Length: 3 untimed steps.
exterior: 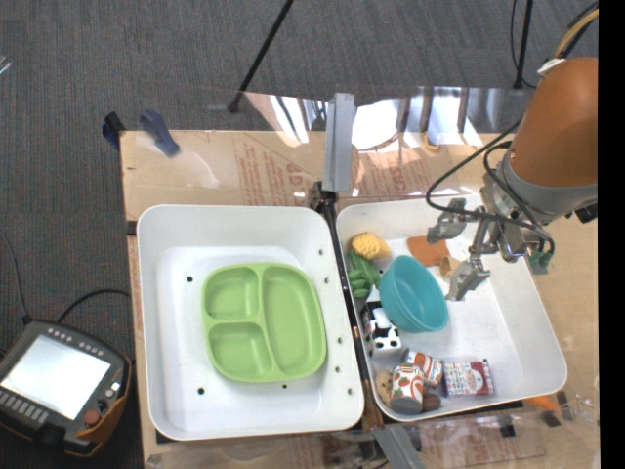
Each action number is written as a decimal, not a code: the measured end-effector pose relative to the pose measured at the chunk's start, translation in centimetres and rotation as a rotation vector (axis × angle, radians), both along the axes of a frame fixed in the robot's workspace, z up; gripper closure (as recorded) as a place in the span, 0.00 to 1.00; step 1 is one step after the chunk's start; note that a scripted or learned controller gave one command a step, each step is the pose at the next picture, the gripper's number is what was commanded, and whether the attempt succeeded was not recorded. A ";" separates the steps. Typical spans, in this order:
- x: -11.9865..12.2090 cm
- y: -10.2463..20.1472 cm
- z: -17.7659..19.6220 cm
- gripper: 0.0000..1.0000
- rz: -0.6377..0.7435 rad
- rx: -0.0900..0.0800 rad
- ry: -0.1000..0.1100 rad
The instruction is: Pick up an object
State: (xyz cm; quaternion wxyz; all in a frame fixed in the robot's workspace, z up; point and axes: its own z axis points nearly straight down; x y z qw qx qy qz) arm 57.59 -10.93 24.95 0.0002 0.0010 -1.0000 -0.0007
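Overhead: claw (467,254) hangs w/ fingers apart, nothing between them, just beside teal bowl (413,294) in right bin (532,330), likely lining up a grasp.

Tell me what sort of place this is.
Most likely a robotics lab. A grey-and-orange arm reaches over two white bins, one holding toy food and a teal bowl; a teach pendant lies on carpet beside tripod legs.

Green tray (264,320) matt plastic; teal bowl (414,294) smooth plastic; white bins (166,262) glossy; bench (244,169) cardboard-like
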 end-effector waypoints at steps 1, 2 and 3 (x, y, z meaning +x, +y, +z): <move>-5.8 0.5 -15.7 0.00 -0.029 -0.003 -0.014; -2.3 2.2 -15.9 0.00 -0.092 -0.007 -0.008; 3.2 2.4 -16.1 0.00 -0.264 -0.007 0.007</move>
